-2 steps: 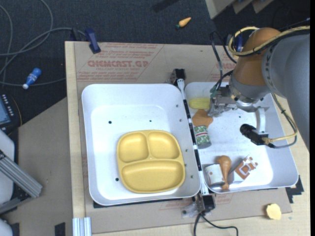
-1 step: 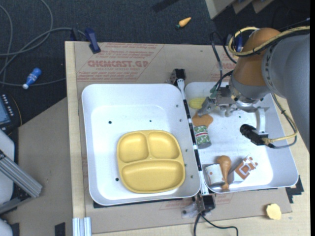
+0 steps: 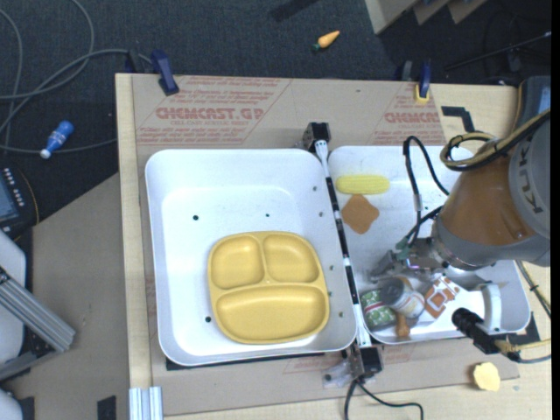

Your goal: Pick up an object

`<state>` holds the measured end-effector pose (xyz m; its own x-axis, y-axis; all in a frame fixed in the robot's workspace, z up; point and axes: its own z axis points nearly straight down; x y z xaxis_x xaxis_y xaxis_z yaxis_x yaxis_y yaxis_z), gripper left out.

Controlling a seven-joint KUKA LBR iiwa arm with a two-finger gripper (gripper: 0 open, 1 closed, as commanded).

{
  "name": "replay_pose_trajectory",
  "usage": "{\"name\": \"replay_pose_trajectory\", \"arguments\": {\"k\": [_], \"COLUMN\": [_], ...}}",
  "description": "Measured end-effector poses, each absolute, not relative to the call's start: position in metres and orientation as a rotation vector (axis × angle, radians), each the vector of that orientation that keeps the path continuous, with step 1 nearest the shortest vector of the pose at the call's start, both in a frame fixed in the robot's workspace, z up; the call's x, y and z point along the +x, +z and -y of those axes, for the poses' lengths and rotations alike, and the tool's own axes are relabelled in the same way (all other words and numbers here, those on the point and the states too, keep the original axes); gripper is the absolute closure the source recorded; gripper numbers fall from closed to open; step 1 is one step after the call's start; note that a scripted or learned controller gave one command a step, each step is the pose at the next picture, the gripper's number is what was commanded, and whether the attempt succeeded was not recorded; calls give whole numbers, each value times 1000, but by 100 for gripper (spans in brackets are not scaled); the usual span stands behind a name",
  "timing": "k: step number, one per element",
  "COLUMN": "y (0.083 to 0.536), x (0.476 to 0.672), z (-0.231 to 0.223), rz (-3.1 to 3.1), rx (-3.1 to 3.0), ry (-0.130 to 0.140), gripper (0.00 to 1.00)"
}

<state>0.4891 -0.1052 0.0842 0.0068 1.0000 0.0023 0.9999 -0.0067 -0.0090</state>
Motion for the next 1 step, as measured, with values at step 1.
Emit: {"name": "replay_pose_trajectory", "arguments": {"k": [1], "y": [86], "x": [609], "z": [151], "rz": [2233], "rx": [-2228], "ry": [-7], "gripper": [0]}}
